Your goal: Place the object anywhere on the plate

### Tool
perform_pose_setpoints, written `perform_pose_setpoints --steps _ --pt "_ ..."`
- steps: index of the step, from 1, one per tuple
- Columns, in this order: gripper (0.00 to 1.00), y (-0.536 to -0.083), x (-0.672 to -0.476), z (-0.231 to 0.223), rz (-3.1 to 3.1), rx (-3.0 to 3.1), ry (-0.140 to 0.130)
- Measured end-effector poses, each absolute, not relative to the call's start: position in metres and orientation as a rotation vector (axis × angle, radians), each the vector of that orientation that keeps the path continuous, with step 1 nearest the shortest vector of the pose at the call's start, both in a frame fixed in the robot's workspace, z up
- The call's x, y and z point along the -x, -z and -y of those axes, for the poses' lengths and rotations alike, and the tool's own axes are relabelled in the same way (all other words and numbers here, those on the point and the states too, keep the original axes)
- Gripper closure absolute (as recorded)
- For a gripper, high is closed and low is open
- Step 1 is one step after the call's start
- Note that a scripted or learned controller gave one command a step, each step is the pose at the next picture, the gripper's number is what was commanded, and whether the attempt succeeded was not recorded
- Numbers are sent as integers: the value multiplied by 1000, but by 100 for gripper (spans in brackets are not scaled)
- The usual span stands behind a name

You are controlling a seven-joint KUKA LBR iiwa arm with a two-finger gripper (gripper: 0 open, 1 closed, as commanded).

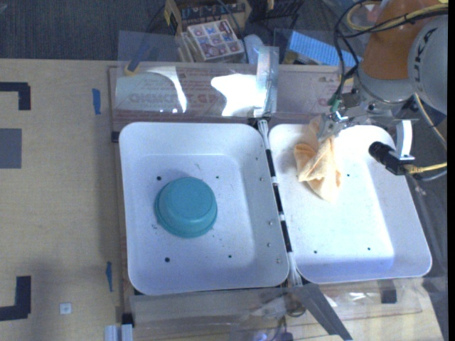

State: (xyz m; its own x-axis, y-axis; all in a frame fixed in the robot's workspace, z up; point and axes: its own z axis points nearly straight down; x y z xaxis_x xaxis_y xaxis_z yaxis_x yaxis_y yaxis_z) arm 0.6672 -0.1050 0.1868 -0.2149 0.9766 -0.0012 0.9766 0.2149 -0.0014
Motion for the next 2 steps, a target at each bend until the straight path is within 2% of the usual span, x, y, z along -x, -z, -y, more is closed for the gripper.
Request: perform_pose_setpoints --steps 1,2 --pt "100 -226 -668 104 -2447 -1963 -2" --pt "100 -235 -659 51 -2793 -1436 -1"
